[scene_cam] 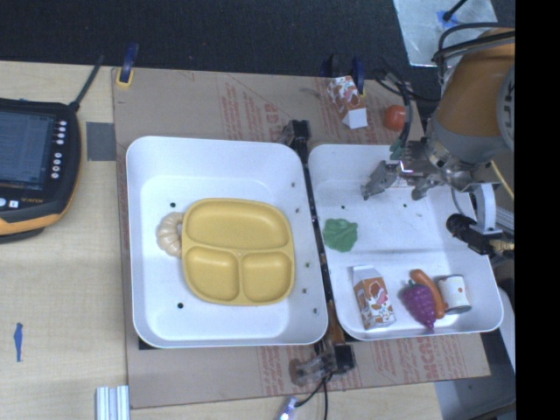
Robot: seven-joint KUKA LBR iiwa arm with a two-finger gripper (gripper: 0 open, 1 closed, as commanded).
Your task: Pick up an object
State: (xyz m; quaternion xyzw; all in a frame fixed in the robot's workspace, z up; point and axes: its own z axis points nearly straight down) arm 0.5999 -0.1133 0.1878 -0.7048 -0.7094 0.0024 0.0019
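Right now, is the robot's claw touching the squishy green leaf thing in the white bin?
Apart. The camera view shows bare white bin floor between the gripper and the green leaf-shaped toy, which lies lower left of it.

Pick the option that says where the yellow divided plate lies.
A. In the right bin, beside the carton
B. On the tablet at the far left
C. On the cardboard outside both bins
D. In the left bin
D: the yellow divided plate rests inside the left bin, with a tan pastry-like item at its left edge.

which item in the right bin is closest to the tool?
The green leaf-shaped piece, alone mid-bin, just below-left of the tool. The carton, purple grapes and can sit along the near edge.
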